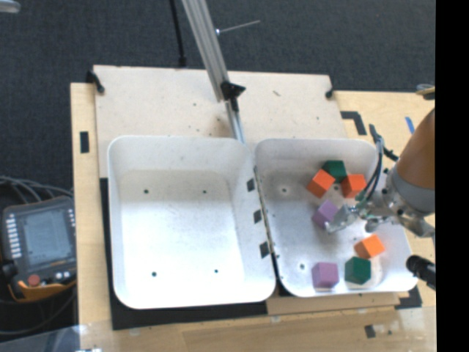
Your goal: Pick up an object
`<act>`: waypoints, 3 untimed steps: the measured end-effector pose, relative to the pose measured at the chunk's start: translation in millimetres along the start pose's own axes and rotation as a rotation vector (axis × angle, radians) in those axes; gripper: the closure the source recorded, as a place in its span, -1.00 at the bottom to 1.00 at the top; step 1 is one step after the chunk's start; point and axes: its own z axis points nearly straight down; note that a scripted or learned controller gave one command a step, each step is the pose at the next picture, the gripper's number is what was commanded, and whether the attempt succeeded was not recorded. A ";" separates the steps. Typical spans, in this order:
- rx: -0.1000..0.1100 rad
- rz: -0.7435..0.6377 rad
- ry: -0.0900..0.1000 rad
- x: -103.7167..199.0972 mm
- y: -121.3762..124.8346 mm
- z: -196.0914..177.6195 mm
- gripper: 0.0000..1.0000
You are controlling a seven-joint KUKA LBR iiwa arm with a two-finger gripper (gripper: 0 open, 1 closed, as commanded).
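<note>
The right bin (293, 270) holds several small blocks. At its back sit an orange block (319, 183), a green block (335, 170) and a second orange block (354, 185), close together. A purple block (326, 213) lies near the middle. My gripper (344, 218) reaches in from the right, low over the bin floor, with its tip right beside that purple block on the block's right side. Whether it touches the block I cannot tell. Toward the front lie an orange block (370, 246), a green block (357, 270) and a purple block (325, 274).
The left bin (124, 196) stands next to the right one, their walls meeting at the middle. A slanted metal pole (209, 46) rises behind the bins. A teach pendant (40, 240) lies off the bench at the left.
</note>
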 end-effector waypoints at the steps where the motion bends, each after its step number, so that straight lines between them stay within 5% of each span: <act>1: -0.001 0.003 0.000 -0.3 0.0 0.0 -1.00; 3: 0.004 0.003 -0.001 6.6 0.0 98.6 -1.00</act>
